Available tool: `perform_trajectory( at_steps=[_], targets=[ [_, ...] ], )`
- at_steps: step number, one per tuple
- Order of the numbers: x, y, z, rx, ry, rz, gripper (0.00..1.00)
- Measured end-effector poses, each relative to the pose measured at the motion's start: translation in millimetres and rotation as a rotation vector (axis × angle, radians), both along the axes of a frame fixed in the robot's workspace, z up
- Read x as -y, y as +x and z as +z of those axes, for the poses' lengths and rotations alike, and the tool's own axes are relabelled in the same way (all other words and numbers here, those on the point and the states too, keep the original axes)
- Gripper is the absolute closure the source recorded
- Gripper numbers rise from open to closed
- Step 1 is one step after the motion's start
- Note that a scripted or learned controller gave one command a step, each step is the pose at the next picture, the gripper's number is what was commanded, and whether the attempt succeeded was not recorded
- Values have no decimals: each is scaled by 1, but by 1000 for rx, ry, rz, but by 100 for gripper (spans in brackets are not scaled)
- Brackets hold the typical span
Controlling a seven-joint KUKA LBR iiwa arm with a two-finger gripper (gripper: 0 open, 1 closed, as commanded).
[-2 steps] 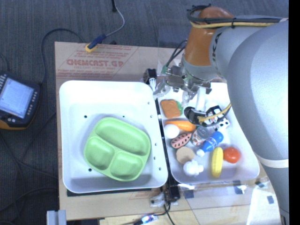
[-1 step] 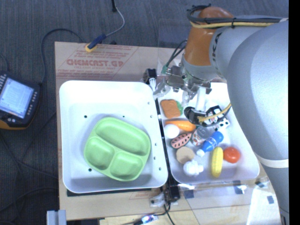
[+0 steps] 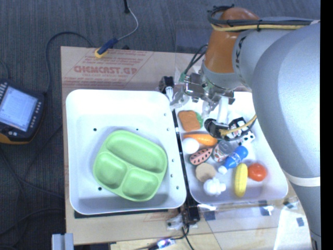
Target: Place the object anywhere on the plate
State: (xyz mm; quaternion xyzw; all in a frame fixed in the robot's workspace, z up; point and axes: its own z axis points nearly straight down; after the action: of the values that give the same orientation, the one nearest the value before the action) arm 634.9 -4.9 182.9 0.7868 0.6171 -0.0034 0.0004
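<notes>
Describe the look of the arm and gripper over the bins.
The arm is bulky, rounded and light grey, with a glossy orange band above the wrist. Dark cables loop over that band. The gripper below is a cluster of silver and black metal parts with thin wires.

Lying on grey carpet left of the bench: 1 handheld pendant (image 3: 18, 112) with lit screen, black cables (image 3: 130, 9) nearby.

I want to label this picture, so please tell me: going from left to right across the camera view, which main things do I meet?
Handheld screen → left bin → green plate → corn → tomato → arm
</notes>
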Motion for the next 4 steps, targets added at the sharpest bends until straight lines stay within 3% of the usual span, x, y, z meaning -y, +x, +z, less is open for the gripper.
perform_trajectory(
  at_steps=[4],
  targets=[
    [0, 0, 0, 0, 0, 0, 0]
  ],
)
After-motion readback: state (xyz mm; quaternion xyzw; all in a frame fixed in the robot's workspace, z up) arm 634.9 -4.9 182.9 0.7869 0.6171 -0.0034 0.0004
